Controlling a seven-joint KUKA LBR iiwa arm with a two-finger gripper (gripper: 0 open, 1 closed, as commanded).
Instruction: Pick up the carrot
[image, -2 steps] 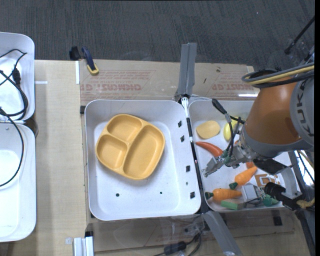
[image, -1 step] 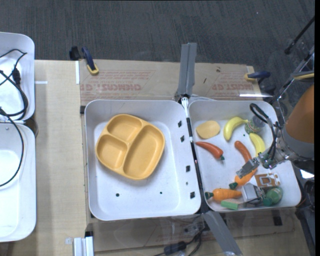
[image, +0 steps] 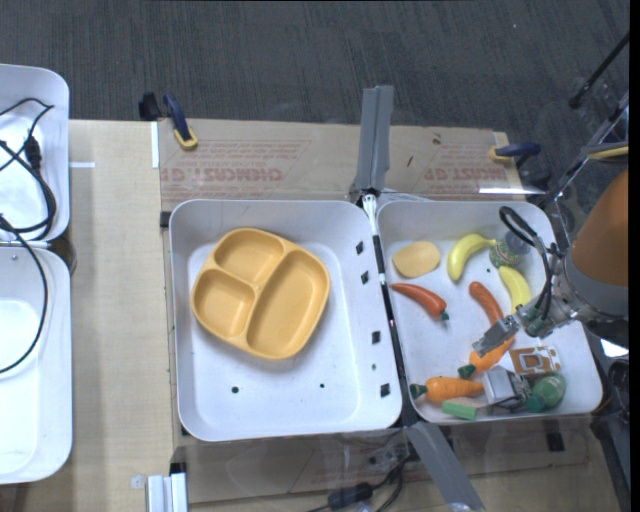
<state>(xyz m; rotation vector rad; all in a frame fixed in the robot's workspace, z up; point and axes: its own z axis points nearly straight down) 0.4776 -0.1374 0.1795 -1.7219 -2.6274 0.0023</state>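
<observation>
The carrot (image: 452, 387) is orange with a green tuft at its left end. It lies flat near the front edge of the right bin (image: 430, 335). My gripper (image: 497, 342) reaches in from the right and hangs low over that bin, up and to the right of the carrot and apart from it. A small orange piece (image: 489, 360) sits right under the gripper's tip; I cannot tell whether the gripper touches it. The arm's orange band (image: 608, 240) is at the right edge.
The right bin also holds a red chili (image: 418, 297), an orange-red pepper (image: 485, 299), two bananas (image: 465, 252) (image: 516, 286), a pale yellow lump (image: 415, 259), a green piece (image: 461, 408) and clutter (image: 530, 385). A yellow divided plate (image: 260, 292) lies in the left bin (image: 200, 400).
</observation>
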